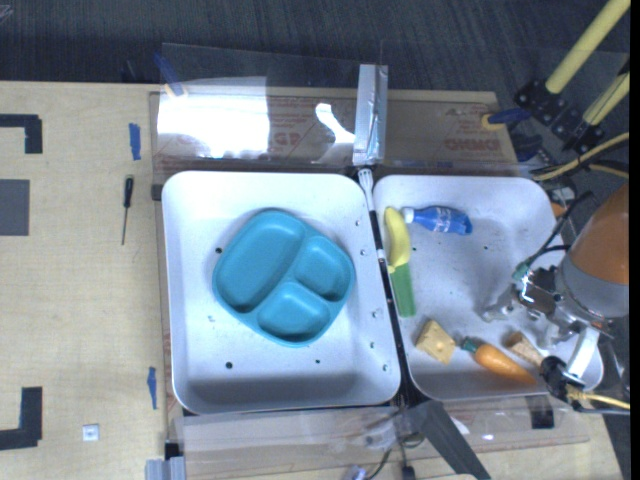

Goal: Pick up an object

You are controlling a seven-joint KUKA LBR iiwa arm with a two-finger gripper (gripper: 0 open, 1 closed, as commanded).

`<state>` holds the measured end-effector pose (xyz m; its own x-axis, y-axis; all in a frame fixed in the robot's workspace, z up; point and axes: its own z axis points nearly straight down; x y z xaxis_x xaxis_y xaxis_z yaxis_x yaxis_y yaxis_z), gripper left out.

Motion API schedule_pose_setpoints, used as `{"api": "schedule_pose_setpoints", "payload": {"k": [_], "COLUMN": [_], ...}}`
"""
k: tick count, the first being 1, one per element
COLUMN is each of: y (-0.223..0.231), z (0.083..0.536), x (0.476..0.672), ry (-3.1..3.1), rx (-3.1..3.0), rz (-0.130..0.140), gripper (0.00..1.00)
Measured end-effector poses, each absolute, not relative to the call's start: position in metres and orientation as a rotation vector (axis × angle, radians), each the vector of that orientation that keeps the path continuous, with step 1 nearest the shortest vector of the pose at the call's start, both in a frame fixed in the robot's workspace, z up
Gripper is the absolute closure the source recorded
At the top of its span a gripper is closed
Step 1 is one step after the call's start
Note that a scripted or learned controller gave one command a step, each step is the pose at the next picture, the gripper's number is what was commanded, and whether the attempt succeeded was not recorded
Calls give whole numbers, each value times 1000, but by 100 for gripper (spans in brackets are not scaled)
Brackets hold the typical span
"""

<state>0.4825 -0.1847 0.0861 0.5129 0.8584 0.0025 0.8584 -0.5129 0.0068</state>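
Note:
The right bin (470,268) holds several small objects. A blue bottle (440,220) lies near the back, with a yellow banana (397,236) and a green stick-shaped piece (403,290) along the left wall. Near the front are a tan wedge (435,340), an orange carrot (497,359) and a small brown piece (521,346). My gripper (525,313) hangs low over the bin's right front part, just above and to the right of the carrot and the brown piece. I see nothing held in it.
The left bin (190,368) holds a blue divided plate (284,275). The bins share a middle wall (385,298). The arm's orange band (605,243) stands over the right bin's right rim, with cables around it. A clear panel (260,118) rises behind the bins.

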Motion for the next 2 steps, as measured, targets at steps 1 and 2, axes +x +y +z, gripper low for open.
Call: {"api": "schedule_pose_setpoints", "payload": {"k": [1, 2], "y": [-191, -159], "z": [86, 87], "x": [528, 505], "ry": [1612, 1894], "rx": [2716, 2496], "rz": [14, 7], "gripper": [0, 0]}}
